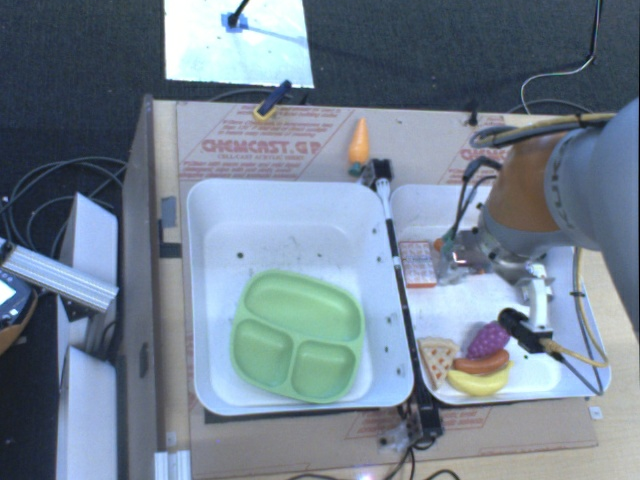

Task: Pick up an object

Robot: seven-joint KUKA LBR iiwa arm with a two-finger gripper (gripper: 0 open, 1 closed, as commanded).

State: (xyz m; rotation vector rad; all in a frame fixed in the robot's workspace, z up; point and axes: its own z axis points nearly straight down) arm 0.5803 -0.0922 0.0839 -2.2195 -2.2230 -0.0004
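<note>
Arm: the grey arm with its orange band (525,193) reaches in from the right and hangs over the upper part of the right-hand shallow white bin (570,383).

Claw: the claw (455,258) sits low in that bin, near its left wall and just beside a small flat card with red print (417,263); whether it is spread or closed I cannot tell, since the wrist and cabling hide the tip.

Candidate objects: a purple bunch of toy grapes (488,340), a yellow toy banana (478,381), a reddish toy sausage (482,364) lying along the banana, and a tan waffle-patterned wedge (436,356) are clustered at the bin's near edge (all resting on the bin floor, apart from the claw).

Left bin: the other white bin (290,218) holds a light green plastic tray with three compartments (297,335), lying flat.

Bench: an orange toy carrot (358,141) lies on the bench beyond the bins.

Done: judging from this, the arm is placed low inside the right bin.

Left: nothing looks lifted; the grasp and the raise both seem yet to come, most likely on the printed card nearest the claw.
</note>
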